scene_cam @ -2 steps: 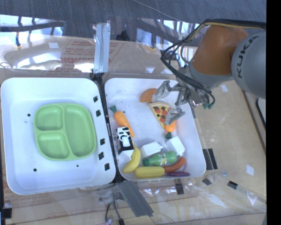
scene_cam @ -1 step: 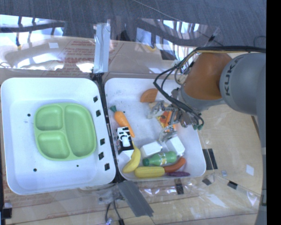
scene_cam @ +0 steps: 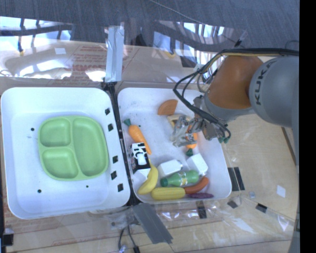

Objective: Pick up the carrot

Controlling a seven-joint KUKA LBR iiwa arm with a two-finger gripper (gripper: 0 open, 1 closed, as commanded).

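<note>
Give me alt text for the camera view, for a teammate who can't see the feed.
The arm's hand hangs low over the right bin, apart from the carrot lying near that bin's left wall. The same bin holds two bananas, a green bottle and white blocks. The left bin holds a green divided plate.

The carrot (scene_cam: 137,136), orange with a small green top, lies flat along the left wall of the right bin (scene_cam: 221,167), its green end pointing far-left.
</note>
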